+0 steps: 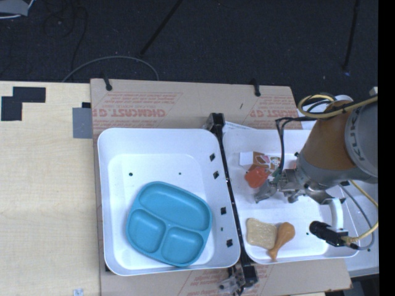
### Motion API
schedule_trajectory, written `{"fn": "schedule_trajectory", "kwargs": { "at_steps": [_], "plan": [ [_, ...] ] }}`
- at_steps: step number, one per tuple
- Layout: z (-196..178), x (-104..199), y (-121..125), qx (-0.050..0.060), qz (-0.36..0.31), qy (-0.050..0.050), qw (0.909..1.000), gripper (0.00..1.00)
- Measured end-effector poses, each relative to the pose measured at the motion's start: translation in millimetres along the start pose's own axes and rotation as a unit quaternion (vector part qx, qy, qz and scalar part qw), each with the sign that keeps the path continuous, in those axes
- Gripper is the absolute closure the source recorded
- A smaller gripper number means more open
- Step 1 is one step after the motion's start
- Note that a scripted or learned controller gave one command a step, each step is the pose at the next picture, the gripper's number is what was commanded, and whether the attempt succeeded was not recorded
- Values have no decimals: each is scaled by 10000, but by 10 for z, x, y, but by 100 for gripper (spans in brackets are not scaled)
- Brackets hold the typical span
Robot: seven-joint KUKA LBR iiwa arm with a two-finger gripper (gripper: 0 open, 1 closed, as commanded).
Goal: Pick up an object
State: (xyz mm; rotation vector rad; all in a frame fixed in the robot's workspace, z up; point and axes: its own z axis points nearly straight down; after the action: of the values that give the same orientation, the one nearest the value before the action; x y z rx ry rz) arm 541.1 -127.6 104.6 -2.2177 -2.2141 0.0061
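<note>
The end effector (pixel 266 192) hovers in the right bin (pixel 296 251), touching a red object (pixel 255 177); I cannot tell its grip state. Centre over the object before closing.

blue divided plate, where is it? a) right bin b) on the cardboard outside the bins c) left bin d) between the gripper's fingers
c, the blue divided plate lies flat on the floor of the left bin, apart from the gripper over the right bin.
</note>
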Motion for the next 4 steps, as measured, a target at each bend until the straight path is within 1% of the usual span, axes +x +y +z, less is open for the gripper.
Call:
{"fn": "schedule_trajectory", "kwargs": {
  "at_steps": [1,2,3,4],
  "plan": [
    [-122,-21,5,-11,28,-5,10000,100],
    [-753,-21,-8,-53,-13,-15,10000,100],
    [-1282,-29,-4,-56,-13,-17,10000,100],
    [-1225,557,73,-26,-33,-1,10000,100]
  ]
}}
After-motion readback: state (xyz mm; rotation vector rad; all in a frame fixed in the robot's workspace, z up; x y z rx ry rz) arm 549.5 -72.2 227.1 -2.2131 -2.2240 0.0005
